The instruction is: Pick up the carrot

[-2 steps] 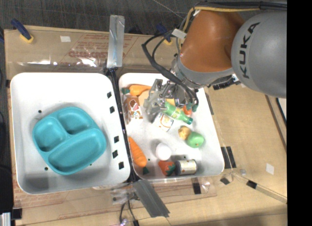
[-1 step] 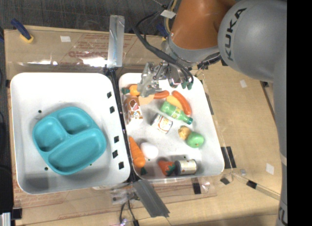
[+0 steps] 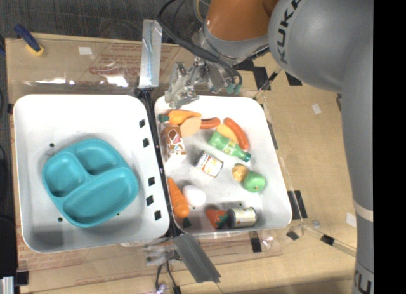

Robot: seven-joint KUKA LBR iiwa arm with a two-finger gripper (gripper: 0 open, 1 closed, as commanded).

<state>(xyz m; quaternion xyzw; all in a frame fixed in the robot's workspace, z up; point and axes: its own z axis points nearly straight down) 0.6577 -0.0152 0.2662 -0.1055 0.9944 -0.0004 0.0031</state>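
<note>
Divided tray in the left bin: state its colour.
Teal divided tray, seen clearly in the camera view.

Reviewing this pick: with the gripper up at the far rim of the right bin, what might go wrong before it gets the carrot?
1. The carrot lies against the near-left wall of the right bin, so a finger may hit the wall.
2. A white egg sits right beside it and may be knocked or grabbed instead.
3. The gripper hangs at the far rim, nearer an orange wedge; it may go for that.
</note>
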